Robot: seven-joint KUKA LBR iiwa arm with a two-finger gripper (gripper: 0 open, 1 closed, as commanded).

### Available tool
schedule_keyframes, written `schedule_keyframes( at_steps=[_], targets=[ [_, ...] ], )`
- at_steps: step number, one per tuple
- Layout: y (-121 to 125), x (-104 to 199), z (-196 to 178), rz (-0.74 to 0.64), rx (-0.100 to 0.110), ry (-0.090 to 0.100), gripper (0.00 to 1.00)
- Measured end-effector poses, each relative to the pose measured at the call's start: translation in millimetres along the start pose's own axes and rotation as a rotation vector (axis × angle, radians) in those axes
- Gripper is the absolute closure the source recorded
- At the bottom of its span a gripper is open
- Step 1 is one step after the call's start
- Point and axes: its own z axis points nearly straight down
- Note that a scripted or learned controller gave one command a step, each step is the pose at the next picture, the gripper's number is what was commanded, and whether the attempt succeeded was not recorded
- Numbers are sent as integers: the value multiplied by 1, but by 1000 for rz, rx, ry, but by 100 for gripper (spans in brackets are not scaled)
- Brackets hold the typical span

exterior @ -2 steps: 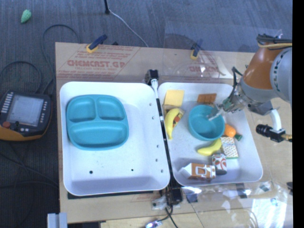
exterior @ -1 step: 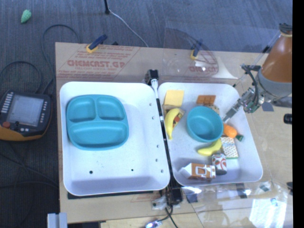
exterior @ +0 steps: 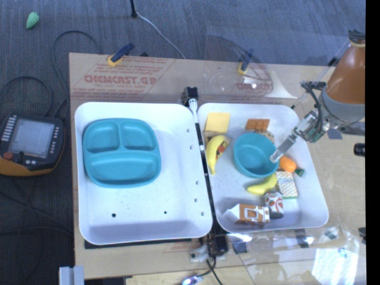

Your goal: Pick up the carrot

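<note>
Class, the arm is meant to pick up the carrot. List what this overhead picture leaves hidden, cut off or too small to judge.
- Tool: finger state and any contact with the carrot, too small.
- Carrot: partly hidden by the tool and blue bowl.
- Arm: cut off by the camera view's right edge.
- Small carton: print too small and blurred to read.

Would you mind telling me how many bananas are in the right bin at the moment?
2. One banana lies by the bin's left wall, beside the blue bowl. The other banana lies just below that bowl. More could be hidden under other items.
</note>
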Motion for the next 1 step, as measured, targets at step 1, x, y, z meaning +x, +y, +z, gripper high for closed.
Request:
schedule_keyframes(
  at_steps=[1],
  targets=[
    [-26,24,75,5,-3,-1,0]
  ],
)
